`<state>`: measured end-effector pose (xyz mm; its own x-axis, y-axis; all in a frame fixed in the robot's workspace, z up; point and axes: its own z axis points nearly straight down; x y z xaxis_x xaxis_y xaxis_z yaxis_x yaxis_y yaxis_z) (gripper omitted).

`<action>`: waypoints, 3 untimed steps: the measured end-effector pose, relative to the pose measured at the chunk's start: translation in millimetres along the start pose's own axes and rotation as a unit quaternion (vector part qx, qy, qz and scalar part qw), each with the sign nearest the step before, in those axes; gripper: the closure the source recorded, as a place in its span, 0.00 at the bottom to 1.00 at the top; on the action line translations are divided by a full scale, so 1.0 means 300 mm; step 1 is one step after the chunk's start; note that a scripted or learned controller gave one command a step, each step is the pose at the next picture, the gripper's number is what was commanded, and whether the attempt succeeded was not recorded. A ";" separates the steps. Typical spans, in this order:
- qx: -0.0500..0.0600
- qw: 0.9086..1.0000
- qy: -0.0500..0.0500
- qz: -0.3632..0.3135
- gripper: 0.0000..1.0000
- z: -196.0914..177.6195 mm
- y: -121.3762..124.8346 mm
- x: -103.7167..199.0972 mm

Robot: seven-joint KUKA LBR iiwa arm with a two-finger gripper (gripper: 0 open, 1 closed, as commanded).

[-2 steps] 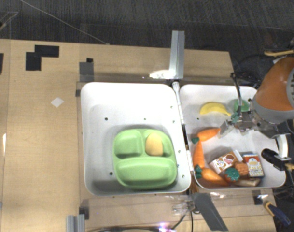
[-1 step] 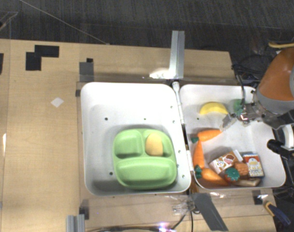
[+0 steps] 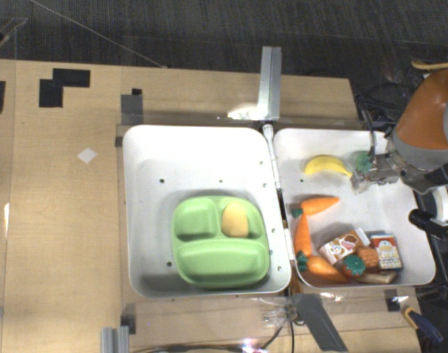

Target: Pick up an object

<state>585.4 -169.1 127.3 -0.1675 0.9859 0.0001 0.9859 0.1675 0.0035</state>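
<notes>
Banana (image 3: pixel 327 167): yellow toy fruit, lying flat on the floor of the right bin (image 3: pixel 411 219), just beside the gripper (image 3: pixel 365 169) on the side away from the arm, its curved length pointing toward the fingertips. Not between the fingers; whether it touches them cannot be told.

Gripper: low over the far part of the right bin, reaching in from the arm (image 3: pixel 429 127), whose orange band shows above the wrist. Whether its fingers are open or closed cannot be told at this size and angle. Nothing is seen held.

Upper carrot (image 3: pixel 319 205): orange, green-tipped, lying crosswise nearer the camera than the gripper, apart from the banana.

Upright carrot (image 3: pixel 302 235): orange, lying lengthwise along the wall shared by the bins, beyond the upper carrot from the gripper.

Lower carrot (image 3: pixel 323 268): orange, at the near corner, touching the small boxes.

Snack box (image 3: pixel 341 247) and juice box (image 3: pixel 385 251): printed toy cartons, side by side in the near part of the right bin, well apart from the gripper, with a brown item (image 3: pixel 367 260) between them, too small to identify.

Left bin (image 3: pixel 157 168): across the dividing wall from the gripper, holding a green divided tray (image 3: pixel 220 259).

Yellow round fruit (image 3: pixel 236 220): seated in the tray's compartment nearest the right bin.
</notes>
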 end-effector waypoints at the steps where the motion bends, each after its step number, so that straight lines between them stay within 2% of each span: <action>1: 0.000 1.000 0.000 0.000 0.00 0.000 0.000 0.000; 2: 0.001 0.999 0.000 -0.036 0.00 -0.029 0.193 0.092; 3: 0.000 1.000 0.000 -0.012 0.00 0.116 0.143 0.196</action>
<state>617.8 -104.0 92.7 -0.1902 0.9817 -0.0007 0.9817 0.1902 0.0028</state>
